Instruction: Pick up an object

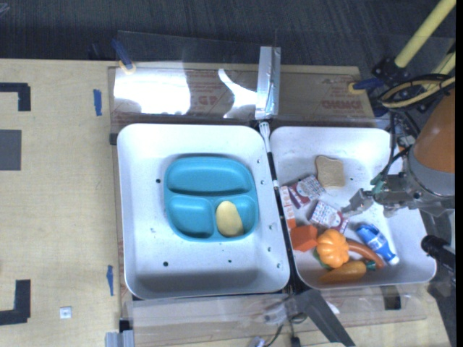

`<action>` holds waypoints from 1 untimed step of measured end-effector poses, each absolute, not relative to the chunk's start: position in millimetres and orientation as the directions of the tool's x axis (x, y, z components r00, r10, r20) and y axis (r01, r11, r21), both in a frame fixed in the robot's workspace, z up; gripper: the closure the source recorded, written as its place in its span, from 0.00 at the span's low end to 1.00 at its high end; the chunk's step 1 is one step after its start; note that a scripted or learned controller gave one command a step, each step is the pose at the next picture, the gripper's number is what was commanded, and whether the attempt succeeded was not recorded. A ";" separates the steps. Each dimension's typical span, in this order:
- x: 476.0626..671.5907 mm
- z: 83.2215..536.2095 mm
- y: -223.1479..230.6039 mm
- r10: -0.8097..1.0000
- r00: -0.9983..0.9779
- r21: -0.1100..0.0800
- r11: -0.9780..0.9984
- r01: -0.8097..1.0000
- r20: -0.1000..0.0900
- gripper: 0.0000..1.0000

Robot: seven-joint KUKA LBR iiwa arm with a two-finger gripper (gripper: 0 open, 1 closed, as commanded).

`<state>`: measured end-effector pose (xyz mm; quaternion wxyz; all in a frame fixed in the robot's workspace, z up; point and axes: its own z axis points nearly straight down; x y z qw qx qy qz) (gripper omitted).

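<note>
gripper (pixel 359 201) hangs over the right bin (pixel 376 142) with fingers spread and nothing between them, just above the blue bottle (pixel 377 242) lying beside the little orange pumpkin (pixel 333 248), probably light, stiff and a bit slippery, so i'd pinch across its middle.

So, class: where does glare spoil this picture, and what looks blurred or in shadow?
In the camera view, strong glare washes out the clear panel behind the left bin; the gripper and arm look soft over the right bin; the blue tray and yellow object are sharp; a soft shadow lies along the left bin's near wall.
</note>
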<state>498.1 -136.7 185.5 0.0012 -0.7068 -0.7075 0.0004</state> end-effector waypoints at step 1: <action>483.2 89.7 -151.6 1.000 0.009 0.014 -0.009 1.000 -0.004 0.00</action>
